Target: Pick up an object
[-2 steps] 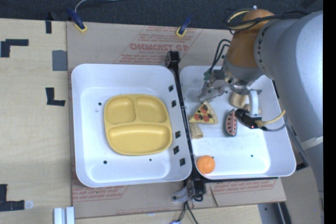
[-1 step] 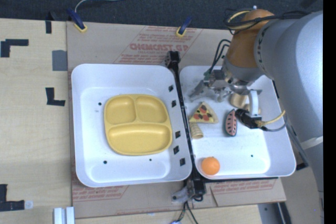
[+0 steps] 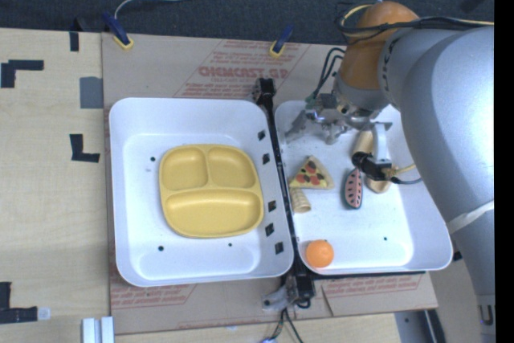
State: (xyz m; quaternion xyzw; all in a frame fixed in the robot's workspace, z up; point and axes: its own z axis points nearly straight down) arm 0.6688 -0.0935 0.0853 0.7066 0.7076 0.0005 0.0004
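Metal hand (image 3: 328, 121) sits low in the right bin's (image 3: 401, 245) far corner — can't tell its state. Nearest: one pizza slice (image 3: 311, 175), flat, stiff plastic, light — pinch across the edges. Also one watermelon slice (image 3: 352, 188), one orange ball (image 3: 320, 253), slippery. Left bin (image 3: 132, 173): one yellow divided plate (image 3: 211, 190).

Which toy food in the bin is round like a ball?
The orange, alone near the front edge of the right bin. The pizza slice is a flat triangle and the watermelon slice is long and thin.
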